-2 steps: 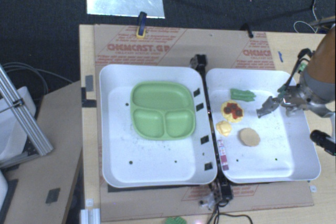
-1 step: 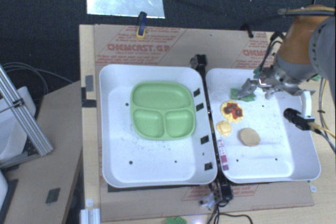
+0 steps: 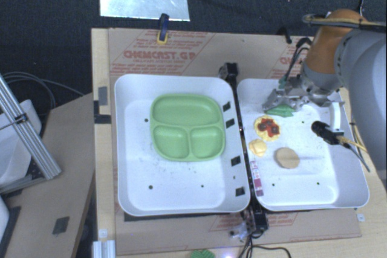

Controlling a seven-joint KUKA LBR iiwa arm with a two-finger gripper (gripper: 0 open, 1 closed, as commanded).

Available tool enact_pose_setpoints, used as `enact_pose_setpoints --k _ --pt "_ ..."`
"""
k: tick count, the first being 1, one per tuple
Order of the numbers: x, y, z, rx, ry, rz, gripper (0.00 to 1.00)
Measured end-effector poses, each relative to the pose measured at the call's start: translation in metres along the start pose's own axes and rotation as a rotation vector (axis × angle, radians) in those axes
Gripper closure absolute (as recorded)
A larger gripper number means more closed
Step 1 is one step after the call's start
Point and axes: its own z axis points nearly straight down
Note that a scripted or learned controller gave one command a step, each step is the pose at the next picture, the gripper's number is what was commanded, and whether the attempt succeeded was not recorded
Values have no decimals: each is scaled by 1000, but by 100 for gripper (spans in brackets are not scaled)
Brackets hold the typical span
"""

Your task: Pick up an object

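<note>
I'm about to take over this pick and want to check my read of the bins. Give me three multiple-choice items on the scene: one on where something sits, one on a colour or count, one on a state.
1. Where is the green divided plate?
A. in the left bin
B. in the right bin
C. on the bench outside the bins

2. How many compartments does that plate have?
A. two
B. three
C. five

3. Where is the gripper now?
A. over the left bin
B. low in the right bin's far part, by the small green object
C. outside both bins

Answers:
1. A, the plate lies flat in the middle of the left bin.
2. B, one wide section at the far side and two smaller ones at the near side.
3. B, it sits just above the small green object, inside the right bin.
</note>
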Motion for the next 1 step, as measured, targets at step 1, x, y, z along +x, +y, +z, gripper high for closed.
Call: enact_pose_setpoints --k 1 --pt "-1 2 -16 -8 -3 -1 100"
